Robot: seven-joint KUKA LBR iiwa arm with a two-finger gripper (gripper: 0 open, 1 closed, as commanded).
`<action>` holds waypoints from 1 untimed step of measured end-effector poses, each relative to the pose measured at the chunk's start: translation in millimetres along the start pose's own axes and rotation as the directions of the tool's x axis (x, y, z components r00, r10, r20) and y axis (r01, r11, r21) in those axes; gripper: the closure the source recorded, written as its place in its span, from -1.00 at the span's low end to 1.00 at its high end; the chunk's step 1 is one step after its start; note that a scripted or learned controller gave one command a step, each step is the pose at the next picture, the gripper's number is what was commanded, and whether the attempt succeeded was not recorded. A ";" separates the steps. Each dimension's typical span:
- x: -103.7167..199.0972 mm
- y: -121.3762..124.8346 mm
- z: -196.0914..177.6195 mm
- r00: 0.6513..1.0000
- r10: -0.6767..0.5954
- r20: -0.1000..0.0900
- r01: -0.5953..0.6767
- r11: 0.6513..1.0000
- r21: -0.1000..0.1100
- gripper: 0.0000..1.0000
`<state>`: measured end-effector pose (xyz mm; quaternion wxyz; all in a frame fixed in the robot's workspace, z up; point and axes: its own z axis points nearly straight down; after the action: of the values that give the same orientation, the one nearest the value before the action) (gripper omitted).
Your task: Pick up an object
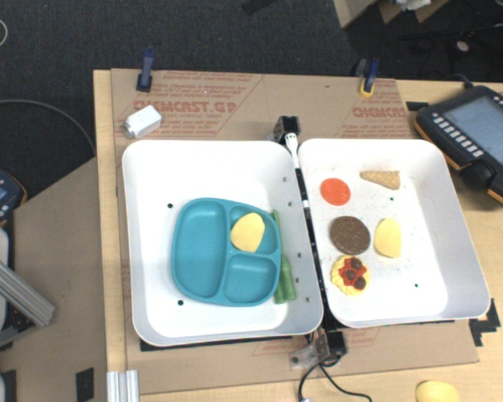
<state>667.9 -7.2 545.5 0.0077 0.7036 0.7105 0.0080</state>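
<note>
Going for the rounded yellow piece (pixel 388 238) in the right bin (pixel 457 224), just beside the brown disc (pixel 350 234), looks like the robot's easiest bet, dropping straight over its middle, though the gripper's state can't be told here.

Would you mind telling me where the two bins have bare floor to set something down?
Right bin: bare along its far-right side past the yellow piece, and its front-right corner. Left bin: bare strip behind the blue tray and down its left side. Crowded: the right bin's left half, around the brown disc and pizza piece.
</note>
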 end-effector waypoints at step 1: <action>15.7 -56.1 137.0 1.000 0.009 -0.001 -0.009 0.999 0.038 1.00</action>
<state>614.8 8.0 407.3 -0.0060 0.7067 0.7075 -0.0054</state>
